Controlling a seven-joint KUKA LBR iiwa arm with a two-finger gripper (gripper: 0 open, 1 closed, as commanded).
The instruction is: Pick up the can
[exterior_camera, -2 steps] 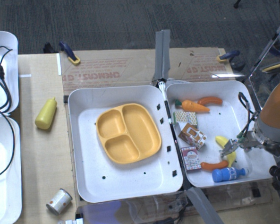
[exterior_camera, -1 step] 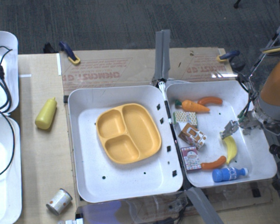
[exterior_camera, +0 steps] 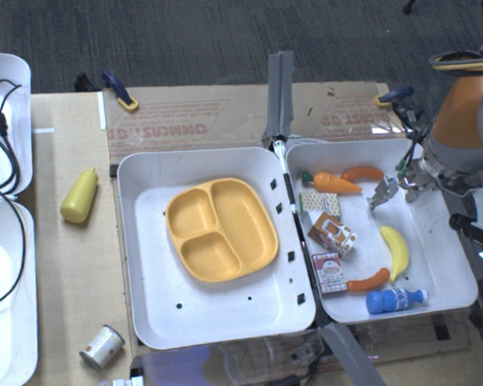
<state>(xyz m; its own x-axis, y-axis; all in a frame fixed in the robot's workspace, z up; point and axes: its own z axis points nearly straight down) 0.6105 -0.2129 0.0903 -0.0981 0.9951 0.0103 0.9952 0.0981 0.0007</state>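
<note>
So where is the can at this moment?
The can lies on its side on the bench, outside both bins, near the bottom-left corner of the left bin in the camera view. The yellow bottle lies further up the same strip.

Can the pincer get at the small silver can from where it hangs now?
Probably not easily. The small silver can lies on the bench outside both bins, at the far left, while the pincer hangs over the right white bin, with the whole left white bin between.

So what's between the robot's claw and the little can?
In the camera view, the yellow divided plastic plate lies between the end effector and the small silver can.
</note>
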